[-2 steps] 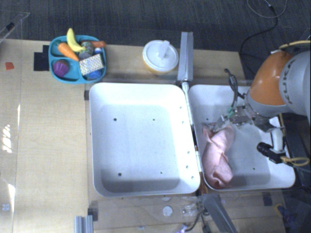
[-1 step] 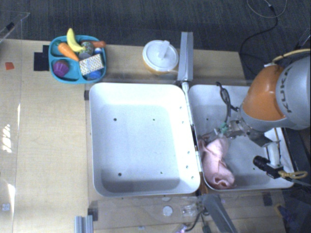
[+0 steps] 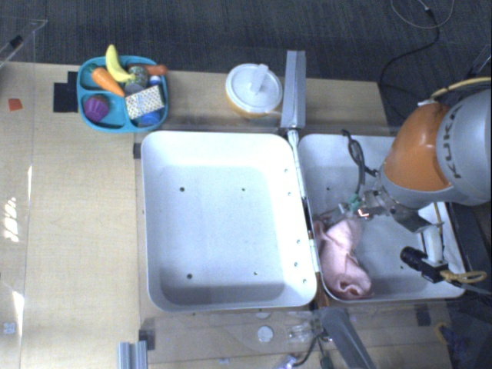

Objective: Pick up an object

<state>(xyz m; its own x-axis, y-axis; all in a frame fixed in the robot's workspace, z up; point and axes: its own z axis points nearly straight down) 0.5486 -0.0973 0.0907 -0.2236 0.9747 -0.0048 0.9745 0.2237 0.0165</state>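
Note:
A pink, soft-looking object (image 3: 342, 257) lies in the right bin (image 3: 330, 164), against its left wall near the front corner. My gripper (image 3: 355, 207) hangs over the right bin, just above the pink object's far end. The grey arm with its orange band reaches in from the right and hides much of the bin's right side.
The left bin (image 3: 219, 217) sits beside the right one, a shared rim between them. Behind the bins stand a blue tray (image 3: 121, 92) of toy food, including a banana and a carrot, and a white lidded cup (image 3: 254, 89). A metal post (image 3: 293, 91) rises at the back between the bins.

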